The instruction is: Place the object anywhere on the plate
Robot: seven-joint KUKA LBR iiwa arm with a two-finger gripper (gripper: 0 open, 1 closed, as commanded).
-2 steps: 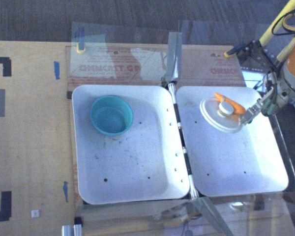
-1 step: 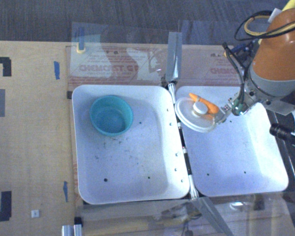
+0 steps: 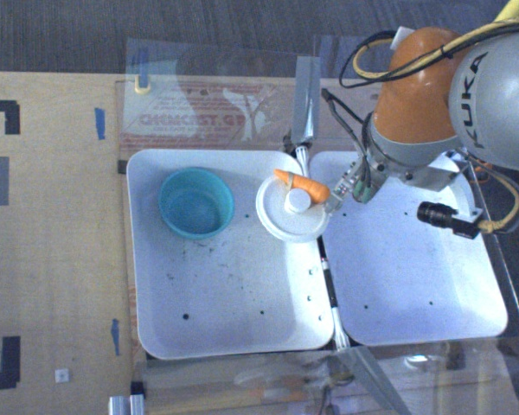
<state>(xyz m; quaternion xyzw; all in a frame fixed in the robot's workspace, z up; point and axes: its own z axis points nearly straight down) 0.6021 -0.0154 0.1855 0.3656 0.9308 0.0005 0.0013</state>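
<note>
The worktop (image 3: 52, 258) carries 2 white bins (image 3: 233, 309); the arm (image 3: 441, 93) reaches in from 3 o'clock; a blue bowl (image 3: 196, 201) sits at 9 o'clock of the white plate (image 3: 287, 221); the carrot (image 3: 301, 182) lies on the plate's 12 o'clock rim; the claw (image 3: 344, 188) is just beside it at 3 o'clock, its opening impossible to tell.

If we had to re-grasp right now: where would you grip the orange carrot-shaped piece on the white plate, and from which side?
Probably across the middle of the orange carrot-shaped piece, coming straight down. It lies flat along the upper rim of the round white plate, slanting from upper left to lower right, so the fingers should close across its narrow width. A small white round object sits just below it, so keep the lower finger clear of that.
</note>
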